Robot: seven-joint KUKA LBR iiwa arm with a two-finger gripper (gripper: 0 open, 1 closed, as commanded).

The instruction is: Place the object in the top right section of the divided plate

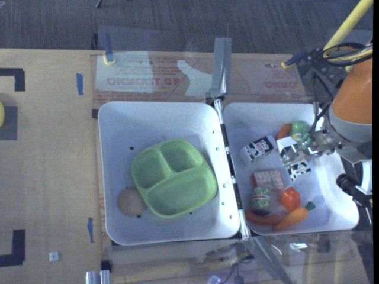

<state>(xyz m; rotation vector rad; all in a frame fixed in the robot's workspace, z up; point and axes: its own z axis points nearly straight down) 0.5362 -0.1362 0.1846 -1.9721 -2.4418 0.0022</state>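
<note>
The end effector (296, 149) hangs low in the right bin (337, 215), at its upper middle, among a crowded heap of small items. Whether it is spread or pinching anything cannot be told; the metal tip blends with a black-and-white carton (299, 169) directly under it. A green round piece (299, 129) and an orange piece (284, 130) lie just beside it toward the far wall. A second cow-print carton (258, 148) sits to its left, and a pink packet (267, 178), a can (260, 199), a red pepper (289, 197) and a carrot (292, 218) lie nearer the front.

The green divided plate (173, 178) rests in the left bin (118, 129), well apart from the end effector, across the divider between the 2 bins. Its top right section (183, 155) lies leftward, so the carry must run left over that divider. A brownish ball (131, 201) touches the plate's lower left rim.
</note>
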